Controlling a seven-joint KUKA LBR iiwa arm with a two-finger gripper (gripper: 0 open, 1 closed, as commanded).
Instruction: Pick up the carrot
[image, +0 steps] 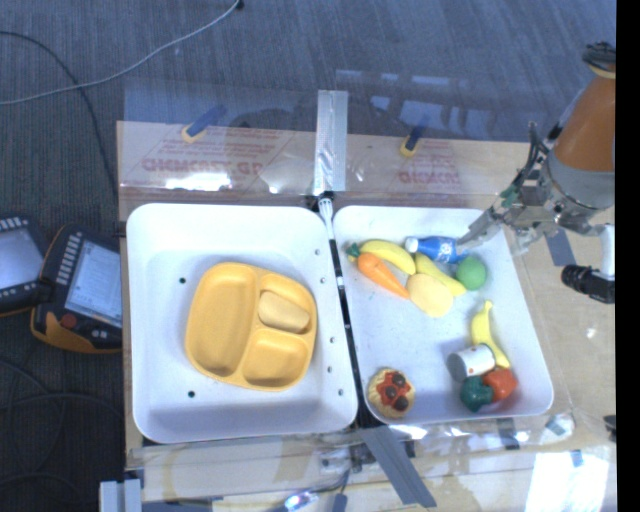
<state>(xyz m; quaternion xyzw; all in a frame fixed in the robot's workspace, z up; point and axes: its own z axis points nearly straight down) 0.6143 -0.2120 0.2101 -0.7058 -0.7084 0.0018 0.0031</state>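
The orange carrot (381, 272) with a green top lies in the right bin (520, 300), near its upper left corner and pointing down to the right. A yellow banana (392, 254) touches its upper side and a pale yellow pear (431, 293) lies at its tip. My gripper (480, 230) hangs over the bin's upper right part, beside a blue and white bottle (432, 246), well to the right of the carrot. Nothing shows held in it.
The right bin also holds a green ball (471, 272), a second banana (487, 331), a white can (470, 359), a red and green vegetable (489, 388) and a small tart (391, 392). A yellow divided plate (250, 325) lies in the left bin (160, 250).
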